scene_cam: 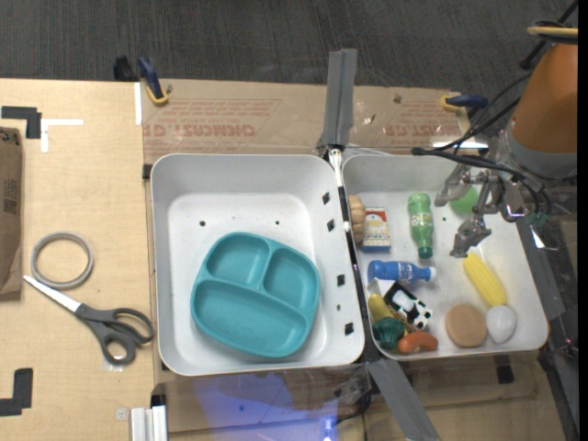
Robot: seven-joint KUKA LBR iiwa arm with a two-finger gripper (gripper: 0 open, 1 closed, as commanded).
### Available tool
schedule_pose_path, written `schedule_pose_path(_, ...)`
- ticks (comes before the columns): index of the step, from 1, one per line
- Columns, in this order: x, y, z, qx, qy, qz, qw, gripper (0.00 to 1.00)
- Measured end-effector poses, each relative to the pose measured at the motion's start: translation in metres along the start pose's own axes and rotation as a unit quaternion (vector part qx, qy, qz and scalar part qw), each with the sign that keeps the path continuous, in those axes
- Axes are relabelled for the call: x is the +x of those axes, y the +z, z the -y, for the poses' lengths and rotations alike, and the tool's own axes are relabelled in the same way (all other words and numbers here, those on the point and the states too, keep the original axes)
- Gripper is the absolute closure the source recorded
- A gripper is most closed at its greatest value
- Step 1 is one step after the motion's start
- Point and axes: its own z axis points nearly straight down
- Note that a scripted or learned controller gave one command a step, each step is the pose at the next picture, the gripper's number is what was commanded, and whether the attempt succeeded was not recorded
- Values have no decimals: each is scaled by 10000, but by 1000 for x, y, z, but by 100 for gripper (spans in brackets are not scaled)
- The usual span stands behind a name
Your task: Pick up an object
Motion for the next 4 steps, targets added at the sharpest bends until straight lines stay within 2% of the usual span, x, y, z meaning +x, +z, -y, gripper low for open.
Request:
schedule_pose_path(1,-40,110,-23,2,1,9,10000,0)
schedule_pose_path(2,26,109,-42,8,-23,19,10000,0)
schedule_pose_path(3,-38,110,-23,1,574,13,9984,0)
schedule_pose_path(4,23,109,-46,0,942,24,9956,0)
